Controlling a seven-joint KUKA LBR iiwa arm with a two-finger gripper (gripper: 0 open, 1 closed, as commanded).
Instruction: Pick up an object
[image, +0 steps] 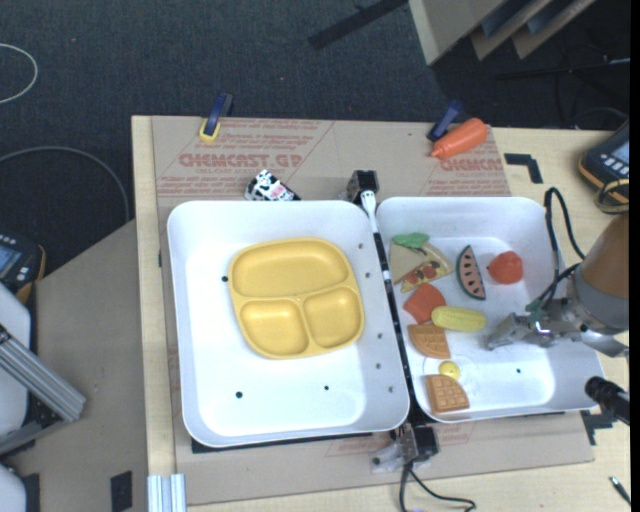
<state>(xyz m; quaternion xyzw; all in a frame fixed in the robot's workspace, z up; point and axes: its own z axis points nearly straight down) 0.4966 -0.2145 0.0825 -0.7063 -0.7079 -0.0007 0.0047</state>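
So the arm (608, 290) comes in from the right and its gripper (497, 338) sits low inside the right bin (530, 385), roughly mid-height of that bin and toward its right half. The fingers point left, toward the pile of toy food. Honestly can't tell whether they're spread or closed, it's just a grey blur at the tip, and nothing is visibly sitting between them.

Closest thing to the tip is the yellow corn cob (458, 319), lying sideways just left of the gripper and a touch higher up, with a small gap between them. Right under the corn is an orange waffle-looking piece (430, 341), and above it a red chunk (425, 300). The watermelon slice (471, 272) stands up-left of the gripper, and the red tomato-ish thing (505, 267) is pretty much straight above it, further back in the bin. Down near the front-left corner there's a small yellow bit (449, 371) and a square waffle (446, 394), both below-left of the tip. A pizza slice (420, 271) and something green (409, 241) sit at the far left by the divider.

Left bin (200, 380) has a yellow divided plate (295, 296) in it, well away from the gripper.
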